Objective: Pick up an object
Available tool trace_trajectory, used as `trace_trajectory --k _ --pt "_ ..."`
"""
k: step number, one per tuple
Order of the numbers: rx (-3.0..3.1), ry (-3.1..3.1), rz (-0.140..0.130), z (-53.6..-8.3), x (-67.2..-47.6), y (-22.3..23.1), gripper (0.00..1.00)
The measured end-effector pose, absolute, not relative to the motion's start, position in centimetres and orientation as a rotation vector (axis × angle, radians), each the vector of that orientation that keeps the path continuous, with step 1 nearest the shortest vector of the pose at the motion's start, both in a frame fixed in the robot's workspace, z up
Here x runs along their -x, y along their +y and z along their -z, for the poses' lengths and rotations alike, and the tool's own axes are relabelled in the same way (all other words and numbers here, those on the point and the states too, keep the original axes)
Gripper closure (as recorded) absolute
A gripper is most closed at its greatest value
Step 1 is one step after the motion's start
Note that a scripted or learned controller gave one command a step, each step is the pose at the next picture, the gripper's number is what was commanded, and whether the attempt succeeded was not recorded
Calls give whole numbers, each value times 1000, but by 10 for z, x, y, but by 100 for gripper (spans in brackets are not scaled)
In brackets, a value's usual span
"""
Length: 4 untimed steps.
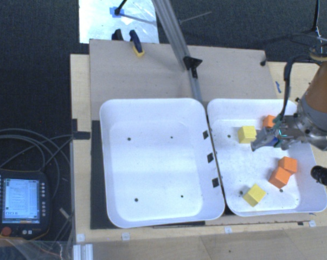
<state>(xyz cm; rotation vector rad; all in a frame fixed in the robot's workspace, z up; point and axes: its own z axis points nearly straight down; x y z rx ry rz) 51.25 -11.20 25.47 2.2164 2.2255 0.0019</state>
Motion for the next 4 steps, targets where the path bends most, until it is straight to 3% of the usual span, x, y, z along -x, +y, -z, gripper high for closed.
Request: trace_trajectory --k 1,3,4 --pt "-2217 2224 -3 -255 -513 -112 0" --pt "-2223 2225 3 -155 -493 -116 0" --pt "-2222 2226 3 -103 -493 -116 0"
